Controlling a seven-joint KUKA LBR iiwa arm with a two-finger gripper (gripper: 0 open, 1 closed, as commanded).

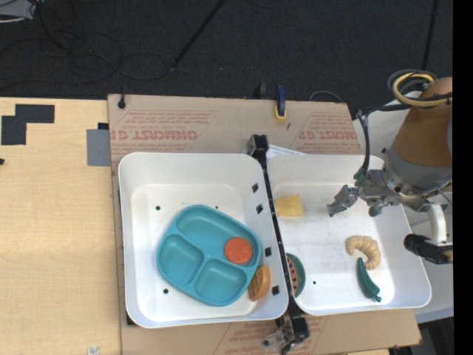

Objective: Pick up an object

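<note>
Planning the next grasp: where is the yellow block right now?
The yellow block lies in the right bin, at its left side beside the divider, left of the gripper.

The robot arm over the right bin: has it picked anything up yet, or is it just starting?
Nothing looks picked up yet. The end effector hangs over the right bin with nothing between its fingers. The yellow block, the tan curved piece and the green pepper all lie on the bin floor. Lowering, gripping and lifting remain.

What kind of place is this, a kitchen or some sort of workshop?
Most likely a robotics lab: a robot arm reaches over two white bins holding toy food and a teal tray, with loose cables on dark carpet behind.
</note>
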